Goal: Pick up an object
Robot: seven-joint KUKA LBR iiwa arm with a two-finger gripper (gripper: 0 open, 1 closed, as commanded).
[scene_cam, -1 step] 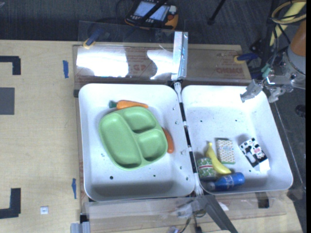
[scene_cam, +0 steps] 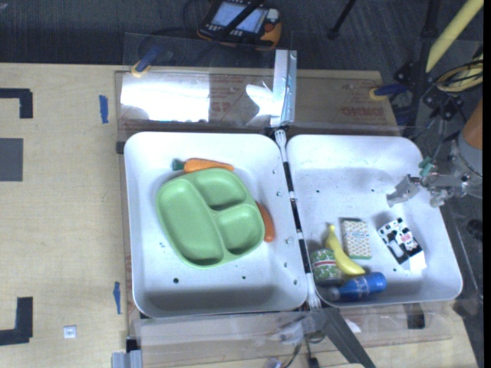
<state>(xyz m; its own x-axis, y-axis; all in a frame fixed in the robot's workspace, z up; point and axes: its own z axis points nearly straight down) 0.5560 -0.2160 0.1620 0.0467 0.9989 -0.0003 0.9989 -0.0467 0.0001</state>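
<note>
glossy blue bottle (scene_cam: 360,286) | curved yellow banana (scene_cam: 342,254) | moulded green tray (scene_cam: 209,217) | tool (scene_cam: 414,185) state unclear

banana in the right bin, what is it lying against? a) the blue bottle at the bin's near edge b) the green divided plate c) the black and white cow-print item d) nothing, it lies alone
a: the banana curves down the right bin until its lower end meets the blue bottle at the near edge, while the green divided plate sits in the left bin.
</note>
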